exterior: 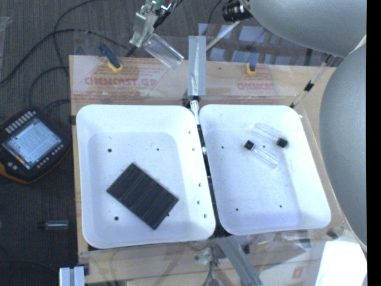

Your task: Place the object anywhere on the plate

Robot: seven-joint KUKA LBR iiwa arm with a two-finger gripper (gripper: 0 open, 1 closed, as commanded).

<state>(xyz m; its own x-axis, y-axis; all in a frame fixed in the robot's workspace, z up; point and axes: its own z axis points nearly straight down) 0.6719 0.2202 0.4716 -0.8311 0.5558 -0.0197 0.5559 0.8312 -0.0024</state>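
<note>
Although the gripper's [144, 30] state cannot be told, nothing is seen held. A clear plastic piece [266, 143] with black ends lies in the right bin [309, 213]; judged light, stiff and slippery, it should be pinched across its narrow middle for the dark plate [143, 195].

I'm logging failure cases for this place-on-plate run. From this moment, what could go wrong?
1. The clear tube in the right bin is see-through with small black ends; it may be hard to locate and likely rolls if nudged.
2. The dark plate lies in the left bin, so a carry must cross the raised rims between the bins and could clip them.
3. The plate looks ridged and sits askew; a round tube might roll off it.
</note>
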